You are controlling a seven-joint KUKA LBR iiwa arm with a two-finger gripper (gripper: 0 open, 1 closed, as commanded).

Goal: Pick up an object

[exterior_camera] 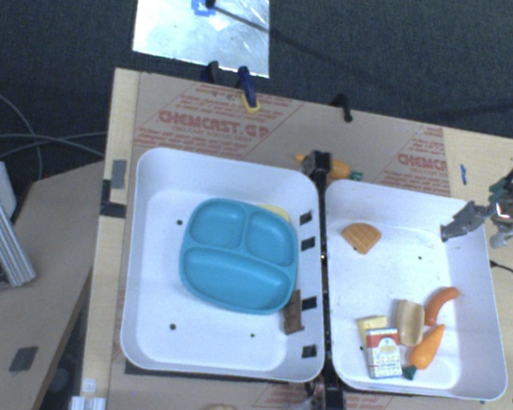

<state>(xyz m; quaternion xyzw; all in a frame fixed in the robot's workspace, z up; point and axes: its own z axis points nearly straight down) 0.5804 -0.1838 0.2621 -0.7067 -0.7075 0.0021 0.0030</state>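
In the camera view, the pincer [477, 227] hangs released, its fingers spread and grasping nothing, over the right bin's [459, 384] far right rim. The objects lie well apart from it toward the near corner: a carrot [427, 346], a small box [381, 349], a bread piece [409, 322].

Two white bins [152, 232] noted: a light-blue divided plate [238, 255] in the left; in the right, a tan wafer [361, 237] at 11 o'clock, orange carrots [427, 345] and a red-and-white box [382, 349] at 5 o'clock.
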